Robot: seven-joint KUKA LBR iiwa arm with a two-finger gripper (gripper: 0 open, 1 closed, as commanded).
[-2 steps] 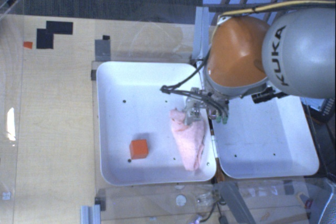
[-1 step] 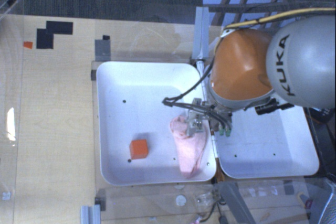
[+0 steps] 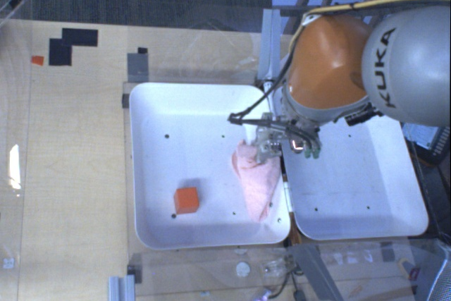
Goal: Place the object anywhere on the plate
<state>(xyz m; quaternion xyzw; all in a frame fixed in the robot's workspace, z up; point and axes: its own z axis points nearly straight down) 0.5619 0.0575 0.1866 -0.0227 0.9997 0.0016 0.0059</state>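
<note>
Hovering at the left bin's [image 3: 141, 151] right edge, gripper [image 3: 271, 150] touching the pink cloth's [image 3: 255, 180] top (grip impossible to judge). Advising: rising slowly, checking the cloth is following; plate not identifiable. Orange cube [image 3: 187, 200] sitting near the bin's front-left corner.
</note>
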